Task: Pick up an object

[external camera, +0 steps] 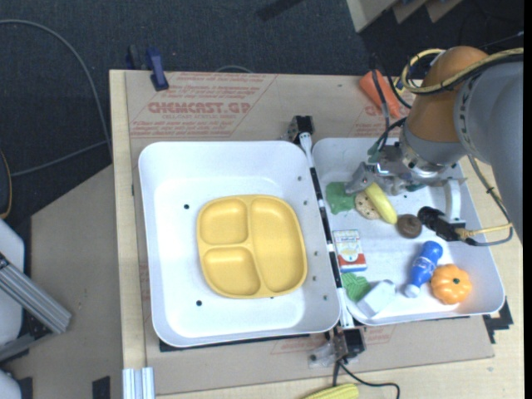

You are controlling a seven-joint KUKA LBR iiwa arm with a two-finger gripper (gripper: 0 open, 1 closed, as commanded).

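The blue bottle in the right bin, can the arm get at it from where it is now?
Probably yes: the blue bottle lies uncovered, with only the orange pumpkin close beside it.

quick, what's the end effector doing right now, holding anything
End effector: low over the right bin by the banana; open or shut cannot be told, and nothing is visibly held.

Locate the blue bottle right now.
The blue bottle lies in the right bin, toward its near right corner, just left of the orange pumpkin and below the brown round item.
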